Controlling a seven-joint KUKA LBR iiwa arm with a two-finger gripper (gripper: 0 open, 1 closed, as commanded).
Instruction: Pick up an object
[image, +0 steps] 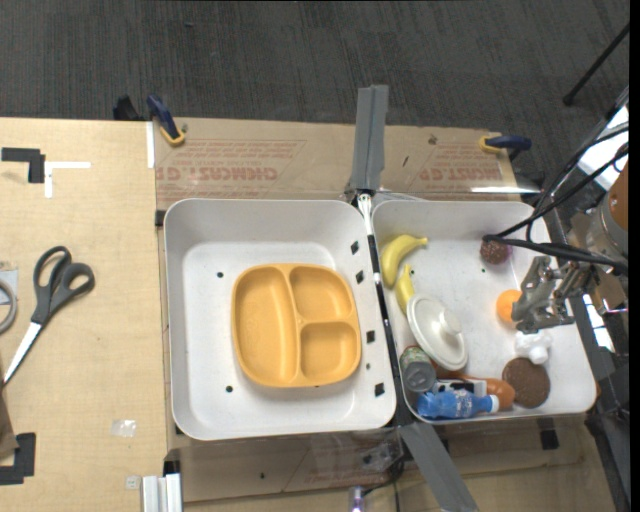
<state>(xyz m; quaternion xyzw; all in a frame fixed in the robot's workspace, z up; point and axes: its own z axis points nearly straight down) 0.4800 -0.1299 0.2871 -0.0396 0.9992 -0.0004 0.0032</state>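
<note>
The right bin (470, 262) holds a yellow banana (398, 262), a white round lid (438, 333), a dark can (417, 368), a blue bottle with an orange end (462, 400), a brown disc (526, 381), a small white piece (538, 349), an orange ball (507, 303) and a dark purple ball (494, 250). My gripper (530, 312) hangs over the right side of this bin, just right of the orange ball and above the white piece. Nothing can be seen held in it.
The left bin (200, 330) carries a yellow divided plate (297, 324). Scissors (48, 290) lie on the bench far left. Black cables (560, 250) and the arm crowd the right bin's right rim. Blue clamps (165, 118) sit at the back.
</note>
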